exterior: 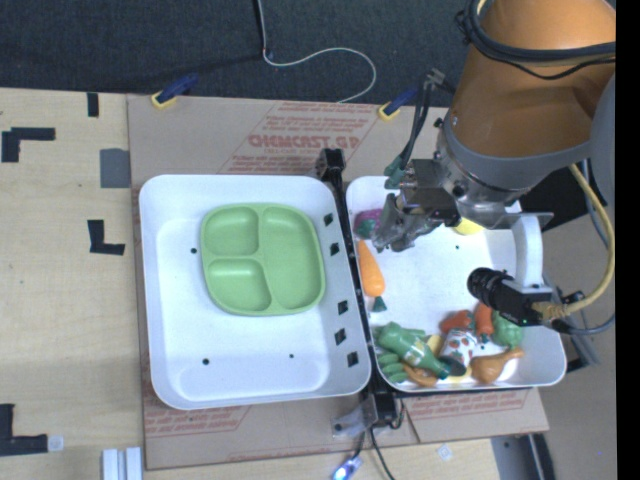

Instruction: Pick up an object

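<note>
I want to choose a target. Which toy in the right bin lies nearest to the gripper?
The orange carrot-like toy by the right bin's left wall, just below the gripper. The other toys are heaped along the bin's front edge, farther away.

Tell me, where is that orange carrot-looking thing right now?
The orange carrot lies in the right bin, against its left wall, just below the gripper and above the green toys.

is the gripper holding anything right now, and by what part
Cannot be told: the gripper hangs low over the right bin near the orange carrot, but nothing is visibly between its fingers.
</note>
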{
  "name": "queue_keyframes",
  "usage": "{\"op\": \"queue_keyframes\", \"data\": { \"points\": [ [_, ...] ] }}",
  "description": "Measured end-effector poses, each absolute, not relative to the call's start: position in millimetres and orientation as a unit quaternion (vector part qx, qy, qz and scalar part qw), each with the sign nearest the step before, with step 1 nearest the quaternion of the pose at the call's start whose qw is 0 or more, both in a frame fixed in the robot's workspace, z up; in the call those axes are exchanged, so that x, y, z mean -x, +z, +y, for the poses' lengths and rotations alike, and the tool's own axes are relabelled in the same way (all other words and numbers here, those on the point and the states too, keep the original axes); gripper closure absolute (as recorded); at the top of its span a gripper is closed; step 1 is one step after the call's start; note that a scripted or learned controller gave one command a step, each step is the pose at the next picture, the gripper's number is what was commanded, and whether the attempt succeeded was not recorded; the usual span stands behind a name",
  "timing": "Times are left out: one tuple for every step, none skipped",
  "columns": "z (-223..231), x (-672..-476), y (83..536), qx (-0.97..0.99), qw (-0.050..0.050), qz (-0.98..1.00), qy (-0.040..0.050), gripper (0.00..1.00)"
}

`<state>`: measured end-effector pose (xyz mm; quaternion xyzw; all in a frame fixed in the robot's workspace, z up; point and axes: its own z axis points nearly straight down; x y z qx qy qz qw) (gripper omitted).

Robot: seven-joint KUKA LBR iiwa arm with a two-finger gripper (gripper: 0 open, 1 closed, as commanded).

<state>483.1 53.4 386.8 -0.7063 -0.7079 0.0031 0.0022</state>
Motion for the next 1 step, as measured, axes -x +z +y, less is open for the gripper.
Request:
{"op": "queue_keyframes", "data": {
  "points": [
    [83.3,-483.6,399.7,0.706,0.0,-0.709,0.0003,1.0]
  ]
}}
